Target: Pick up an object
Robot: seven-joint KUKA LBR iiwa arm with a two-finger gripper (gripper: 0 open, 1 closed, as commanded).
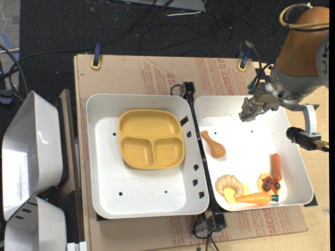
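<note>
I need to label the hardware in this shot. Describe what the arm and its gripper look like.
The arm is a thick rounded grey body with a broad orange band, a yellowish cable looped over its top. It narrows to a grey metal wrist, and the gripper is small, dark and blocky.

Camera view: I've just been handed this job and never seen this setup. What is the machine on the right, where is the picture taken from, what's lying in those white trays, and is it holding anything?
The picture comes from one fixed camera above the bench, looking down at a slant. The grey and orange machine is a robot arm reaching in from the right; at its end is a gripper, hanging over the far part of the right bin. Nothing can be seen in it.

Two shallow white bins sit side by side. The left bin holds a yellow divided plate. The right bin holds toy food: a chicken drumstick, a croissant, a carrot, a sausage and a small yellow piece with dark berries. All of it lies on the bin floor, nearer the camera than the gripper.
</note>
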